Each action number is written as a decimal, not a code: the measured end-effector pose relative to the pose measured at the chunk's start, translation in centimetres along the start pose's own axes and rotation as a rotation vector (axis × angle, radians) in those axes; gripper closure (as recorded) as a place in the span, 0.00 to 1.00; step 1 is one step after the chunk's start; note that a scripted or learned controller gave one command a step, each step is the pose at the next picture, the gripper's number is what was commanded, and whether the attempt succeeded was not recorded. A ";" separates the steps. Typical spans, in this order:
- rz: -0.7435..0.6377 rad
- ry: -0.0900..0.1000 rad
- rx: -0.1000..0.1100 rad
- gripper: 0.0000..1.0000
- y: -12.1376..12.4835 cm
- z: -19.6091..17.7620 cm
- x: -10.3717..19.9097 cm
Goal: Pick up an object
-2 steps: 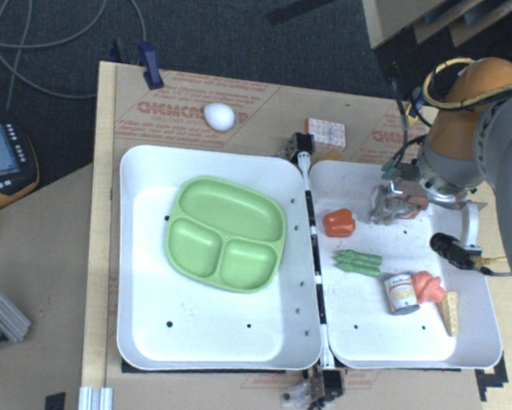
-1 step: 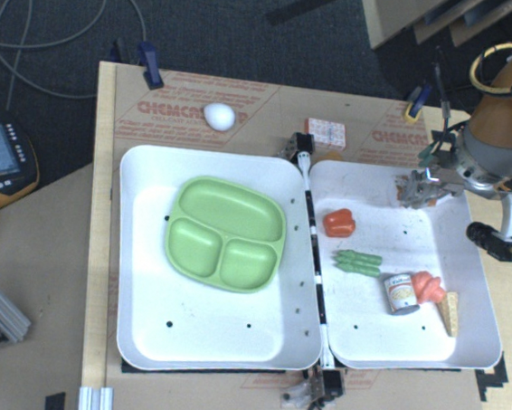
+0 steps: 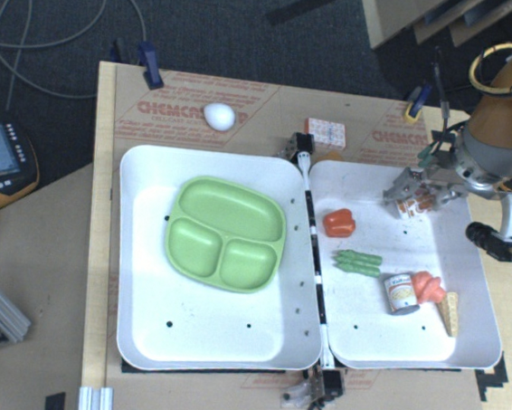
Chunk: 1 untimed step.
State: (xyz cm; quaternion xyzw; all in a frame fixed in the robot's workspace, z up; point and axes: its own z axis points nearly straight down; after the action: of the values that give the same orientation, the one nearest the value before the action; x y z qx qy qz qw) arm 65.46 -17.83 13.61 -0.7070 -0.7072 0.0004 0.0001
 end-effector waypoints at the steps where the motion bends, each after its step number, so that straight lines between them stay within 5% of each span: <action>1: 0.005 0.003 0.022 0.00 0.7 5.4 -1.9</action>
State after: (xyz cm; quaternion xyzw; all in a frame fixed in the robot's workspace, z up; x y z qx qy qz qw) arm 66.14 -19.70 8.20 -0.7087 -0.7054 0.0071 0.0089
